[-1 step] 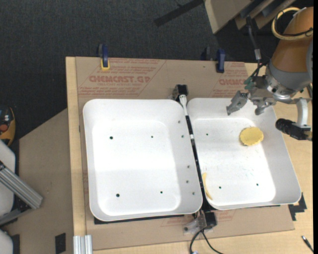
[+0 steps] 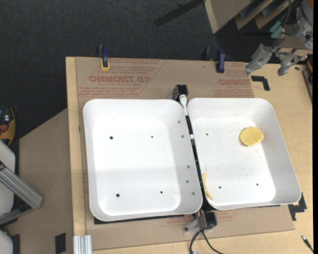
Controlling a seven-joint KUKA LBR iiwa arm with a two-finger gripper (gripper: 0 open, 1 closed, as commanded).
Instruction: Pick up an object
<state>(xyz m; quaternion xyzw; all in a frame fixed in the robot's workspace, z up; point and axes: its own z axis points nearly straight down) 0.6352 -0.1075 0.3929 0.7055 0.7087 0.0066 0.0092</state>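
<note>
A flat, round yellow object (image 2: 251, 136) lies in the right bin (image 2: 278, 149), toward its far right side. A thin pale yellow piece (image 2: 205, 186) leans against that bin's left wall near the front. My gripper (image 2: 271, 62) hangs at the top right, above the bench beyond the right bin's far corner and well away from both objects. Its two fingers (image 2: 257, 58) stand apart, open, with nothing between them.
The left bin (image 2: 89, 149) sits beside the right one, joined along a black centre strip (image 2: 189, 134). Two blue clamps (image 2: 104, 52) (image 2: 220, 59) hold the brown board at the back. Cardboard boxes (image 2: 243, 12) stand behind the gripper.
</note>
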